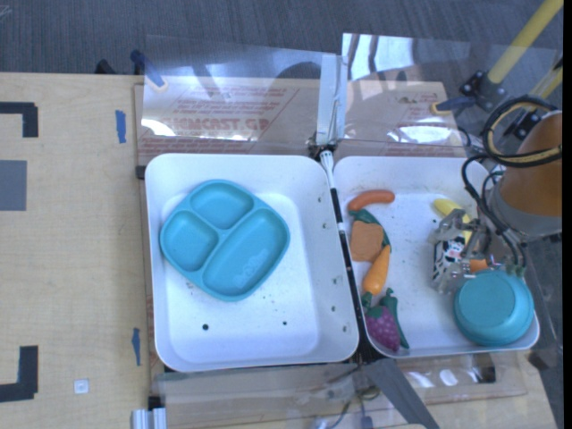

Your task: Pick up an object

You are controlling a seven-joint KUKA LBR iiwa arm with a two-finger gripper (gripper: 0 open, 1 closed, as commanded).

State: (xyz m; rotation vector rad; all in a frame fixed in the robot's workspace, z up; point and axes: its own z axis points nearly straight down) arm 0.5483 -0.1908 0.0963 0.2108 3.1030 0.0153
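- Down in the right bin (420,206), my gripper (454,256) sits low; I cannot tell how it is set.
- Just below it sits the bowl (492,307), so a descent may clip the rim.
- Beside it lies something yellow (446,207); the carrot (377,271) waits farther off, toward the divider.

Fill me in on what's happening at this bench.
A grey arm with an orange band reaches into the right bin, its gripper low among toy foods beside a teal bowl. A hot dog, carrot and grapes lie along the bin's left side. The left bin holds a teal divided plate.
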